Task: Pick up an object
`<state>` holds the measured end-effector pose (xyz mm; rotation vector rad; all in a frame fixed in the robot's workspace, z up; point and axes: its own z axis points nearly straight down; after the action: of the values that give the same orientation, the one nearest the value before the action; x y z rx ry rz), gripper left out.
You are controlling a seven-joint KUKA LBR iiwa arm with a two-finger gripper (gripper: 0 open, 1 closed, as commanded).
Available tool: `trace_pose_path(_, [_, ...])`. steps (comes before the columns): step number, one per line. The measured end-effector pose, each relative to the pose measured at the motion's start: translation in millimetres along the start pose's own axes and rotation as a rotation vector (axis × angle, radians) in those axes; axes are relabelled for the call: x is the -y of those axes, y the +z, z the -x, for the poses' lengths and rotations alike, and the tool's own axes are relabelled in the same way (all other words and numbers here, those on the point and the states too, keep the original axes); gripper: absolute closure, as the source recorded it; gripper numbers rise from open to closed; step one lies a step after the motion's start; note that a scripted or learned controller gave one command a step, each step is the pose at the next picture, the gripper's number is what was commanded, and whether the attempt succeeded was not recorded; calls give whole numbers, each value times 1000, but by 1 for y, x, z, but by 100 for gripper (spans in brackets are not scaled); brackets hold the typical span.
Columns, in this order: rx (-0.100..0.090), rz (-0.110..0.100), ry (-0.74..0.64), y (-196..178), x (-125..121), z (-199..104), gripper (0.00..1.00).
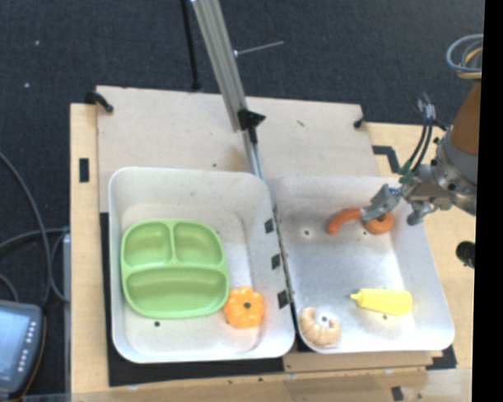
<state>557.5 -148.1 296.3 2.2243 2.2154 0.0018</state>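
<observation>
The arm reaches in from the right and its gripper (397,206) hangs low over the far corner of the right bin (430,268), directly above an orange sausage-shaped toy (359,220); that placement reads as an approach to this piece, since it lies alone near the bin's back wall with bare floor on its near side. One finger (378,204) slants down and appears to touch the toy's right end, the other (418,212) stands well to the right of it, so the jaws are spread apart and grip nothing; the toy lies on the bin floor.

The right bin also holds a yellow toy with a narrow tip (382,302), lying flat toward the near right, and a pale round toy with brown markings (320,325) tucked into the near left corner; both are well apart from the gripper. The left bin (119,208) holds a green divided plate (173,268) with three compartments, set flat toward its left side, and a small orange pumpkin (244,308) just beside the plate's near right corner. The two bins sit side by side on the desk (172,127), their rims touching along the middle. A slanted metal rail (223,59) rises from behind the seam between them.

I judge the grasp not yet made; the jaws would need to straddle the toy before closing.
</observation>
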Motion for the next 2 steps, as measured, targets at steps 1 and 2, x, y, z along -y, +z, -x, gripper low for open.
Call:
trace_pose_path(1, [1, 3, 1, -11, -1, 1, 100])
trace_pose_path(2, [-2, -9, -10, 85, -29, -57, 100])
